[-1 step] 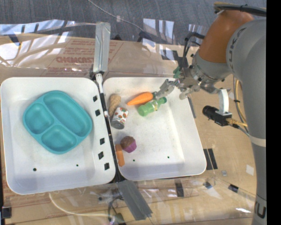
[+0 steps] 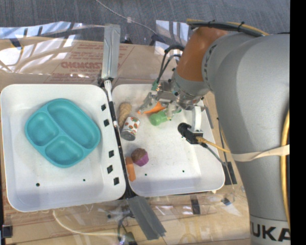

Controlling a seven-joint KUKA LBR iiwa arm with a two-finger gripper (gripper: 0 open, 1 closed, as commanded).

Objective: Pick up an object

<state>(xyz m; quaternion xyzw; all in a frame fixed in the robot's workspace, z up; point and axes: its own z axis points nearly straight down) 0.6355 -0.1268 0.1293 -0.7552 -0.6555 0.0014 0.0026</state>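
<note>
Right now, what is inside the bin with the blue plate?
The left bin holds just a teal divided plate. Its three compartments look bare. Whatever lies underneath the plate is covered.

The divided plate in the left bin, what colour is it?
Teal, a plain blue-green; the divided plate shows clearly in the camera view, lying in the left bin.

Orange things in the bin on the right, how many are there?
2. One orange piece lies under the gripper beside a green toy; another orange piece lies at the bin's left wall. The arm may hide more.
</note>
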